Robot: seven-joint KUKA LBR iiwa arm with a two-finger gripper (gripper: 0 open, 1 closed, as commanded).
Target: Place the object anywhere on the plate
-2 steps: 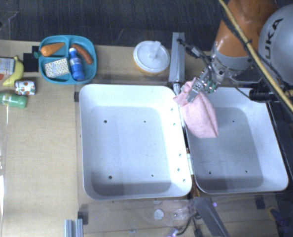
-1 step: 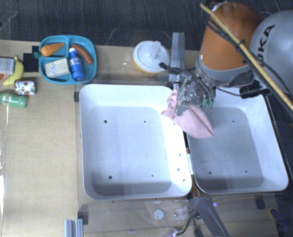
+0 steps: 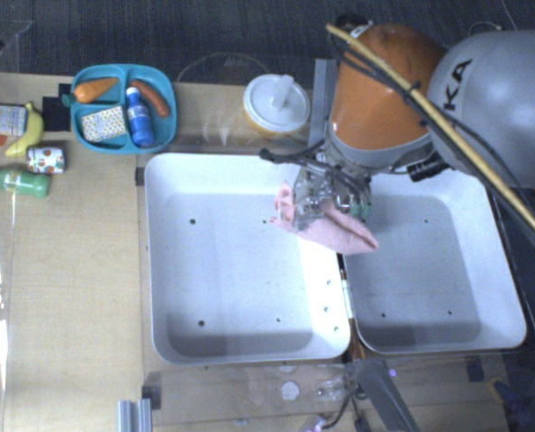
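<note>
**Desk:** Pincer point(image 3: 332, 198) at upper centre of the frame, over the seam between the two bins. What is it carrying?

**Photographer:** From the camera view, a pink cloth point(image 3: 329, 224) hangs from between its fingers, bunched at the top and trailing toward lower right. The pincer is clenched on that cloth, as far as the slant allows one to judge. The grey arm point(image 3: 497, 97) with its orange band point(image 3: 380, 84) comes in from the upper right.

**Desk:** And the plate?

**Photographer:** No ordinary plate can be made out. The nearest thing is a blue divided tray point(image 3: 125, 108) at upper left, on the bench point(image 3: 60, 286) beyond the left bin point(image 3: 240, 268), already holding toy food and a small bottle. A lidded cup point(image 3: 276, 104) stands just above the left bin's far rim. The right bin point(image 3: 434, 277) sits at centre right.

**Desk:** How far along, then?

**Photographer:** The pick-up looks done: the cloth is lifted and appears clear of the bin floor. What is left, by my reading, is the carry and the release. If the blue tray is the target, it lies well apart from the cloth.
</note>
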